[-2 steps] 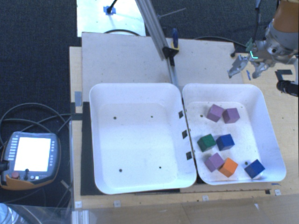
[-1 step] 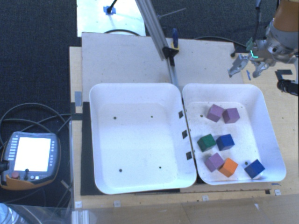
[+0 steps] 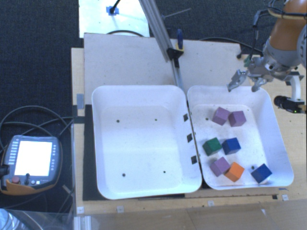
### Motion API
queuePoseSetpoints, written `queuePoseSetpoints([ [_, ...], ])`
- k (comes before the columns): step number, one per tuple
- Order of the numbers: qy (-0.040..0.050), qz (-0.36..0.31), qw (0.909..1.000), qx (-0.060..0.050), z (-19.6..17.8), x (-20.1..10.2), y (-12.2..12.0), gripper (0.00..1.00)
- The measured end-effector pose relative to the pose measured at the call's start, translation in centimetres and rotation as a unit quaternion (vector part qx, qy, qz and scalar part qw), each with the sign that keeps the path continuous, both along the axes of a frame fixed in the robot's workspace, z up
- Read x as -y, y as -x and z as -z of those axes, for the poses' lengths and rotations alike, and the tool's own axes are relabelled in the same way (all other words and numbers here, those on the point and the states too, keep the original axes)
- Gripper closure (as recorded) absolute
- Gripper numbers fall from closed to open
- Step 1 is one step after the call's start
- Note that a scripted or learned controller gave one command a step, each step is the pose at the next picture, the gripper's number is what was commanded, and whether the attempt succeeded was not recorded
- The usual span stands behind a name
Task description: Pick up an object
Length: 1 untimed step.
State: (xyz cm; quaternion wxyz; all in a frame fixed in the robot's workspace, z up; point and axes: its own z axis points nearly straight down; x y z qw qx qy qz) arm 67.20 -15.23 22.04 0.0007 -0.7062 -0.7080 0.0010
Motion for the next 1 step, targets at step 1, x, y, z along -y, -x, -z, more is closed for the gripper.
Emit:
queuePoseSetpoints([
  [1, 0.0000, -0.001, 1.0000, 0.000, 4.35, 0.05, -0.62, 0.00],
])
